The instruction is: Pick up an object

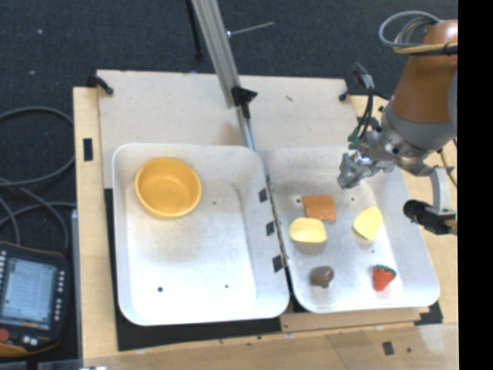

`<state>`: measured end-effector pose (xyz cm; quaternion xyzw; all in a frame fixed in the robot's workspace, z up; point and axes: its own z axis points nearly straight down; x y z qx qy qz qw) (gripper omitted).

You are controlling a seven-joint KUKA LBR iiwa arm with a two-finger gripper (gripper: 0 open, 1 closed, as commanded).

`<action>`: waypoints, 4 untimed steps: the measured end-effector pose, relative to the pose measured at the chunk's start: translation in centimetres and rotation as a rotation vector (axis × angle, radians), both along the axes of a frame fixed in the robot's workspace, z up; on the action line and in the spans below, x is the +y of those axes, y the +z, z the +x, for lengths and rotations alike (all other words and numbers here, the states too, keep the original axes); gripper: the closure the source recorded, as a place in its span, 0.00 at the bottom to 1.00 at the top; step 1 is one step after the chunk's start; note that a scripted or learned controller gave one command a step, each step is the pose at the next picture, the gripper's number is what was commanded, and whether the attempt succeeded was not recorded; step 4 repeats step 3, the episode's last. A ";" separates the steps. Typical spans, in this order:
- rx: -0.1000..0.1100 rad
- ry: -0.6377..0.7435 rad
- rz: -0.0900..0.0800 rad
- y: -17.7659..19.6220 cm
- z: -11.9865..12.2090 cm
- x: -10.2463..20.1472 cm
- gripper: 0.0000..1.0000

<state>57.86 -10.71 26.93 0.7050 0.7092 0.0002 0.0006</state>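
The right bin (pixel 408 287) holds an orange-brown square block (pixel 319 207), a pale yellow rounded block (pixel 307 231), a yellow lemon-like piece (pixel 368 223), a dark brown lump (pixel 322 276) and a red strawberry-like piece (pixel 383 277). My gripper (pixel 350 174) hangs over the bin's upper part, up and to the right of the orange-brown block, apart from all the objects. Nothing shows between its fingers.
A yellow bowl (pixel 169 186) sits in the upper left of the left bin (pixel 192 299). A slanted metal rail (pixel 219 48) comes down to the bins' shared upper edge. A pendant with a screen (pixel 27 291) lies off the bench at the left.
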 end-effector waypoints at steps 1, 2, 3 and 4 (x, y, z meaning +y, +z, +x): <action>0.001 0.000 0.000 -1.6 0.2 4.9 1.00; 0.001 0.002 0.002 -2.1 -0.2 11.1 1.00; 0.002 0.000 0.001 -3.5 -0.6 16.2 1.00; 0.002 0.000 0.001 -3.5 -0.6 16.2 1.00</action>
